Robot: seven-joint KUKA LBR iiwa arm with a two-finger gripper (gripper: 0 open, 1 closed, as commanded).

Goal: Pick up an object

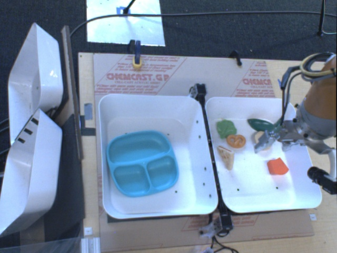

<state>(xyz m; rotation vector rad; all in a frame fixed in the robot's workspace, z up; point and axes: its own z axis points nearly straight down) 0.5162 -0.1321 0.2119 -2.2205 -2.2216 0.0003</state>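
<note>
The right bin (263, 196) holds several small items: a light green lump (226, 127), an orange pretzel shape (236, 140), a tan wedge (226, 156), a dark green leaf-like piece (260, 124) and an orange-red block (277, 166). My gripper (263, 143) hangs low over the right bin's middle, just below the dark green piece and up-left of the orange-red block. A small beige piece (257, 137) peeks out at its left side, partly hidden by it. Nothing is visibly lifted.
The left bin (152, 101) contains a blue divided plate (142, 162). A black divider (208, 141) runs between the bins. Spare white bins (31, 141) are stacked off the bench at far left. The arm's orange band (321, 101) sits over the right bin's right rim.
</note>
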